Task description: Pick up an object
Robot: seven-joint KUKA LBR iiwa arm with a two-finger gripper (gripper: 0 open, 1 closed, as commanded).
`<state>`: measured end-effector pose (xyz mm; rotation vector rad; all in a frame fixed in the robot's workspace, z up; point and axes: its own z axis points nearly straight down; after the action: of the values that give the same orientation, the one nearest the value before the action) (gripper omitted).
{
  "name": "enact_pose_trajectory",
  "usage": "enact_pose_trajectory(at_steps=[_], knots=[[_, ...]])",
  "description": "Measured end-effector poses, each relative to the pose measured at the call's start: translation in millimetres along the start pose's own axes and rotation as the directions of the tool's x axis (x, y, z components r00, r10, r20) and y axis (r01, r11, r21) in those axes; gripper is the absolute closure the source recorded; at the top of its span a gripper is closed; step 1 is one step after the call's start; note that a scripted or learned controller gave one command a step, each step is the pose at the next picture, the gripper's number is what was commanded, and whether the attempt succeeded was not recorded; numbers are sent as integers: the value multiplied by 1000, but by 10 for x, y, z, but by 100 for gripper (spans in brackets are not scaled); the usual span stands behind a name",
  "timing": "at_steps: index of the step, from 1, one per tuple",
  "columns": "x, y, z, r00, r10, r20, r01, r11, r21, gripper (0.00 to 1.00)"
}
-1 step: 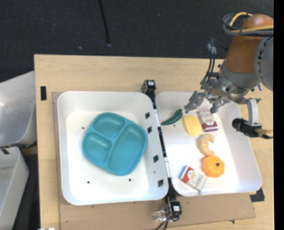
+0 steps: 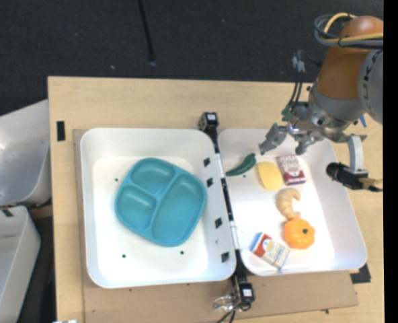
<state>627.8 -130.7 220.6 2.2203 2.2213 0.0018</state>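
Right bin (image 2: 343,237), as I see it: gripper (image 2: 288,140) at the far end, fingers spread, holding nothing; yellow block (image 2: 269,175), croissant (image 2: 288,201), pumpkin (image 2: 298,233) below.

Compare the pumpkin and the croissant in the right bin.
The pumpkin is bright orange; the croissant is pale tan. The pumpkin is round and squat; the croissant is long and curved. The pumpkin lies nearer the bin's front edge; the croissant lies just above it in the camera view, closer to the gripper. Both are small toy foods lying loose in the right bin, next to each other.
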Motion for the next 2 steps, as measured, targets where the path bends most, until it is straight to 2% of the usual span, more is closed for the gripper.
enact_pose_trajectory(at_steps=[2], knots=[[-15, -25, 1146, 1000, 4, 2, -4, 1000, 3, 0]])
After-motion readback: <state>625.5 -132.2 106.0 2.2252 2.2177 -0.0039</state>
